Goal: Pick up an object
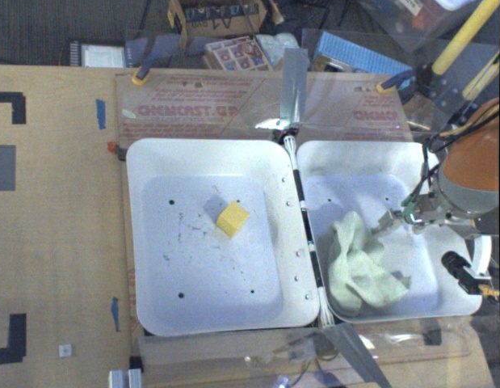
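A small yellow block (232, 219) lies near the middle of the left bin (153, 168). A crumpled pale green cloth (356, 267) rests in the lower left part of the right bin (355, 162). My gripper (397, 217) reaches in from the right, below the orange band (474, 164) of the arm. It hangs over the right bin just above and to the right of the cloth's upper end. I see nothing held in it.
A raised divider (302, 217) separates the two bins. Behind them lies a clear sheet (209, 107) clamped to the bench, with boxes and clutter beyond it. Bare wooden bench (56, 217) stretches to the left.
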